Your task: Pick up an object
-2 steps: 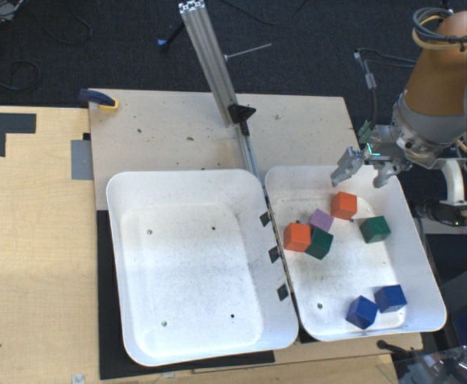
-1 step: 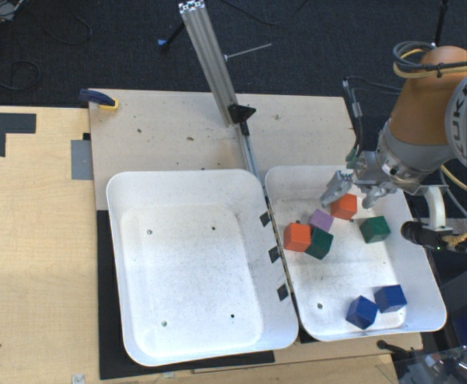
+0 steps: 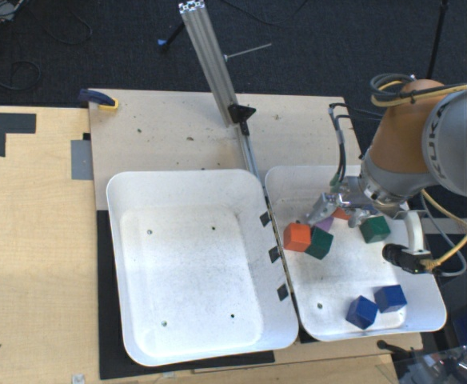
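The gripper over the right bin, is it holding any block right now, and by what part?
It cannot be told. The gripper sits low in the right bin, close to the orange block and dark green block, but no block shows between its fingers.

A dark carpeted floor (image 3: 97, 38) fills the twelve o'clock side, with black cables (image 3: 9, 6) trailing across it at eleven o'clock. The pale wooden counter (image 3: 161, 126) is speckled with small dark marks; a lighter wood panel (image 3: 25, 254) lies at nine o'clock, bearing dark rectangular patches (image 3: 5, 130). A slanted aluminium rail (image 3: 211, 58) rises from the counter's middle toward twelve o'clock. A blue-and-yellow clamp (image 3: 97, 98) sits at the counter's ten o'clock corner.
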Motion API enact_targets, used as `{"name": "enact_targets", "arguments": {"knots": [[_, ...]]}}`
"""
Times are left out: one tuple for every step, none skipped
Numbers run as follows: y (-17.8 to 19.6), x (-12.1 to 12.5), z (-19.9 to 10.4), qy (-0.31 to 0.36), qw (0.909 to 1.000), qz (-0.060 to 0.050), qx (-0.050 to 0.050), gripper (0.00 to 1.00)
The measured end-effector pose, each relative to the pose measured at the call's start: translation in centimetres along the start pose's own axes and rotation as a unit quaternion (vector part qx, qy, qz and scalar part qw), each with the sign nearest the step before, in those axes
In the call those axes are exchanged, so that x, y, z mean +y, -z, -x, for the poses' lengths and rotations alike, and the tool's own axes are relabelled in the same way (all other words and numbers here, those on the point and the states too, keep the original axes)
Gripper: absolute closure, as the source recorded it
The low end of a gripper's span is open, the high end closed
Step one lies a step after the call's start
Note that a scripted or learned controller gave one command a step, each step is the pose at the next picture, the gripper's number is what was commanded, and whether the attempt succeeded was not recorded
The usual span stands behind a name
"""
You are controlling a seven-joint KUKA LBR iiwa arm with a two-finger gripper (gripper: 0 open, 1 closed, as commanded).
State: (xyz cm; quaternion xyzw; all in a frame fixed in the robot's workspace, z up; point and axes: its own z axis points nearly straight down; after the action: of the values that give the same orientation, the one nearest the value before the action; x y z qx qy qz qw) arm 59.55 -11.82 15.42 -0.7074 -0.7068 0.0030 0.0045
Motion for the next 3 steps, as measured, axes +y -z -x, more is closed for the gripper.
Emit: {"name": "enact_targets", "arguments": {"knots": [[-4.0, 0.1, 0.1, -0.001, 1.0000, 0.005, -0.001, 0.00], [-3.3, -0.1, 0.3, -0.006, 1.0000, 0.003, 0.000, 1.00], [1.5, 0.2, -0.5, 0.001, 1.0000, 0.006, -0.001, 1.00]]}}
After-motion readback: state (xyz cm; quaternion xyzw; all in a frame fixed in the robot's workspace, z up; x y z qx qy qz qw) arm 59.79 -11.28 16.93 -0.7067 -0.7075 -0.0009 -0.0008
